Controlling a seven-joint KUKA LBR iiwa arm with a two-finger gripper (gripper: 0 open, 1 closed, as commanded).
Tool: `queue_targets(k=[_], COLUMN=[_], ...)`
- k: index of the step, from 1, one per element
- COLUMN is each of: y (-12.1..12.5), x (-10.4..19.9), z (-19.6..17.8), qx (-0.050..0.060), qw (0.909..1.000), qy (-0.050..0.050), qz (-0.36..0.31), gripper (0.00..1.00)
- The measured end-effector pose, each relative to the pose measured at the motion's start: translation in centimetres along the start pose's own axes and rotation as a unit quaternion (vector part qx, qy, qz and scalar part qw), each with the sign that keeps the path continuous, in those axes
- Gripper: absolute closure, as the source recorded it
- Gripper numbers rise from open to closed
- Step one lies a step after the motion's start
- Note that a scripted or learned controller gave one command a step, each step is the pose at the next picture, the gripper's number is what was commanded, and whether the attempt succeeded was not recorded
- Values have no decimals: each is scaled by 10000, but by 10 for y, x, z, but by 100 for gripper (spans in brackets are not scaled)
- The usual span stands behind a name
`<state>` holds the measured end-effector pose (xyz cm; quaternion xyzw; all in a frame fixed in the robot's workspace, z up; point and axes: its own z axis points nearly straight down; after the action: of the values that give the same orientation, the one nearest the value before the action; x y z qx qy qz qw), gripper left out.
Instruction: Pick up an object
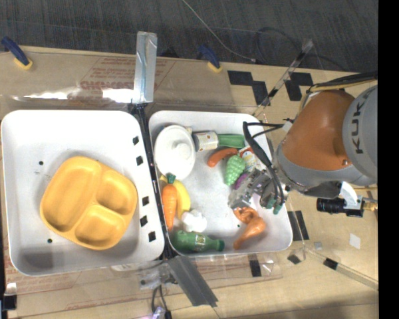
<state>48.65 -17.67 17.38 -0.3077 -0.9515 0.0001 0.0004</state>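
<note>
The claw point(253, 190) is down among the toys in the right bin point(216, 120); I cannot tell if it grips anything. Lifting is not yet done.

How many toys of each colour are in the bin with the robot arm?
Green: 3 (bottle, grapes, cucumber)
Orange: 3 (carrot, shrimp-like piece, chili-like piece)
Yellow: 1 (banana)
White: 1 (bowl)
Total: 8

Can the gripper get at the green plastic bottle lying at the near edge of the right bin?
Probably yes. The green plastic bottle lies uncovered from above, and the gripper is nearby in the same bin; the bin wall and a small white toy crowd it.
</note>
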Motion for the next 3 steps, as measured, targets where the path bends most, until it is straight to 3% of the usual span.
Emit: queue_targets(k=[1,2,3], y=[-19,63,40], x=[-9,-48,15], z=[57,-69,-5], qx=[7,-39,13], qw=[9723,9703,9600], qy=[24,-38,21], qz=[2336,2420,2798], gripper=[100,100,100])
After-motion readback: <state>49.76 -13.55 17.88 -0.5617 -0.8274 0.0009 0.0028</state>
